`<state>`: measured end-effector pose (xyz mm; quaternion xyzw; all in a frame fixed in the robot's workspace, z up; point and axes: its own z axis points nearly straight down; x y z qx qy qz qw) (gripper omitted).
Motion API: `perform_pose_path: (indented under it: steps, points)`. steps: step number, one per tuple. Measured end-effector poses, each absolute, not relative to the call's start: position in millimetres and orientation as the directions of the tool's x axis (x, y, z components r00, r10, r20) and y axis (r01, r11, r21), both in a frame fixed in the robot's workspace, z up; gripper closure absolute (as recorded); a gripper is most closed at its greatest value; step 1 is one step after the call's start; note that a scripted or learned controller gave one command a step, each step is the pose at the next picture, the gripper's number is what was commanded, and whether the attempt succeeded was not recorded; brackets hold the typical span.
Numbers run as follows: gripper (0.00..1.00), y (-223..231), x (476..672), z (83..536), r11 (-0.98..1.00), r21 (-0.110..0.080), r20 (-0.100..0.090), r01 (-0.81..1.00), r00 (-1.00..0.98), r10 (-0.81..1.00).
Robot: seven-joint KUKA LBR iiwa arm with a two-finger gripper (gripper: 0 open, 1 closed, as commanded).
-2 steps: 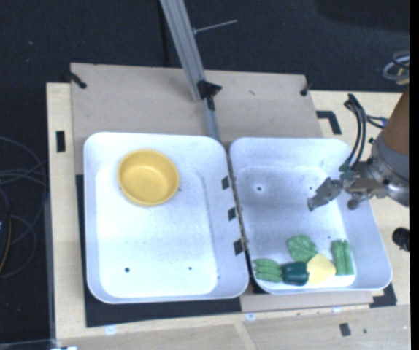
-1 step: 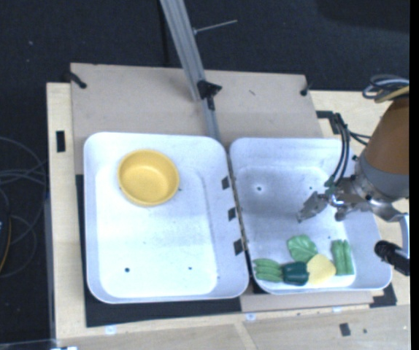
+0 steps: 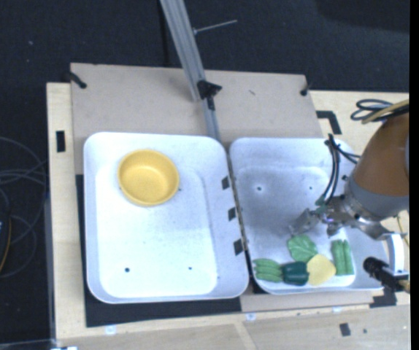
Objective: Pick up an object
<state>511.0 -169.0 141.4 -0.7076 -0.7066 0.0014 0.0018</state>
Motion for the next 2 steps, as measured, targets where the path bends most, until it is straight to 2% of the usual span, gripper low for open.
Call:
perform_pose_path:
  steps: [1, 2]
  points:
    - [1.0, -169, 512.7, 154, -0.002, 0.002, 0.0, 1.0, 0.002, 1.0]
    - [1.0, -170, 508.3, 215, 0.0, 0.006, -0.001, 1.0, 0.0, 1.0]
